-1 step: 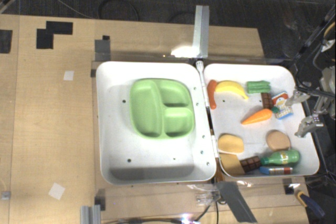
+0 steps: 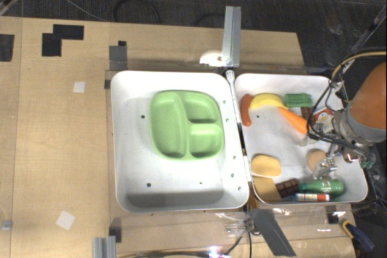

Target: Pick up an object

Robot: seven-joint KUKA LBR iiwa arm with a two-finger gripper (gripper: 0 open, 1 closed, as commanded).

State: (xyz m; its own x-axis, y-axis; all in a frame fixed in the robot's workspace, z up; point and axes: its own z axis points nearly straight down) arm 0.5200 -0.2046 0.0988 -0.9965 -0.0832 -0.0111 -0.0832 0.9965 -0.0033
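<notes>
The right bin (image 2: 357, 190) holds several items: a yellow banana (image 2: 266, 101), a red sausage (image 2: 245, 110), an orange carrot (image 2: 294, 121), a flat green piece (image 2: 298, 99), a tan bun (image 2: 266, 165), a brown chocolate bar (image 2: 287, 188), a green bottle (image 2: 321, 187) and a red and blue marker (image 2: 312, 197). A pale round item (image 2: 314, 159) lies near the bin's right side. My gripper (image 2: 331, 164) hangs low over the right part of this bin, just right of the pale round item and above the green bottle. Cables and the wrist hide what lies under it.
The left bin (image 2: 133, 130) holds a green divided tray (image 2: 184, 124). The arm's orange band (image 2: 370, 99) reaches in over the right bin's right rim. A metal post (image 2: 231, 36) stands behind the wall between the bins. Wooden bench surface lies to the left.
</notes>
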